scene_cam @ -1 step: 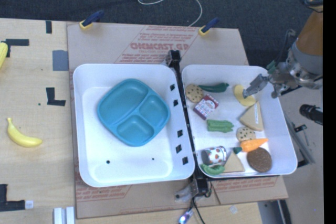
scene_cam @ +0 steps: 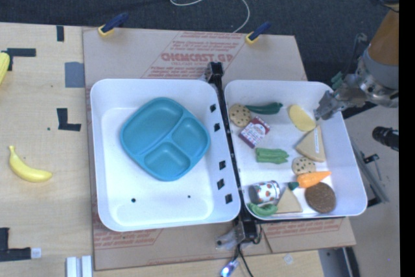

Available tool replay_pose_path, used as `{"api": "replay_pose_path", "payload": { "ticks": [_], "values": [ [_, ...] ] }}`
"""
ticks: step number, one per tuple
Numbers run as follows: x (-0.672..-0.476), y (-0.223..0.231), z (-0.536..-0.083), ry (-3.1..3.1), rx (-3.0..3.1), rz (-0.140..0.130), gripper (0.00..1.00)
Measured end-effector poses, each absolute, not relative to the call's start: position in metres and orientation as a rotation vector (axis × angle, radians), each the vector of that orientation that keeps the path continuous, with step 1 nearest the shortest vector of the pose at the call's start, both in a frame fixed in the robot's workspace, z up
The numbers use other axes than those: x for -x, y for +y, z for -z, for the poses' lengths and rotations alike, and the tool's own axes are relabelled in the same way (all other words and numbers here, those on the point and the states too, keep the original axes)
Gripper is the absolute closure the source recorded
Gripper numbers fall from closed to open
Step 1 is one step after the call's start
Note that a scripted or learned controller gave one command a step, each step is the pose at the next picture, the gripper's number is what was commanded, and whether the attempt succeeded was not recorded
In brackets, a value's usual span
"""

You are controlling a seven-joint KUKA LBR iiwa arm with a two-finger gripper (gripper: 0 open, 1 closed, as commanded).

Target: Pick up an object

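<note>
The right bin (scene_cam: pixel 347 139) holds several toy foods: a cookie (scene_cam: pixel 238 115), a dark green pepper (scene_cam: pixel 262 108), a red packet (scene_cam: pixel 254 132), a yellow lemon-like piece (scene_cam: pixel 301 117), a cheese wedge (scene_cam: pixel 312 146), a green pod (scene_cam: pixel 271 155), a carrot (scene_cam: pixel 312 179), a brown patty (scene_cam: pixel 320 197) and a small can (scene_cam: pixel 266 191). My gripper (scene_cam: pixel 326 105) hangs over the bin's upper right part, just right of the yellow piece. I see nothing held in it.
The left bin (scene_cam: pixel 104 139) holds a blue divided plate (scene_cam: pixel 165 137). A black divider (scene_cam: pixel 224 139) runs between the bins. A banana (scene_cam: pixel 27 167) lies on the bench at the far left. A cable (scene_cam: pixel 207 0) loops behind the bins.
</note>
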State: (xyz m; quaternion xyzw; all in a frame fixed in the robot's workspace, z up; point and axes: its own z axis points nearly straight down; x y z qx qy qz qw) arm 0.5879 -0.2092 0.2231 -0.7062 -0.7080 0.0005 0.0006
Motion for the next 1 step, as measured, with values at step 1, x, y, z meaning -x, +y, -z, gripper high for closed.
{"api": "replay_pose_path", "payload": {
  "ticks": [1],
  "values": [
    [-0.5260,-0.1341,-0.3351,-2.233,2.216,0.010,1.00]
  ]
}}
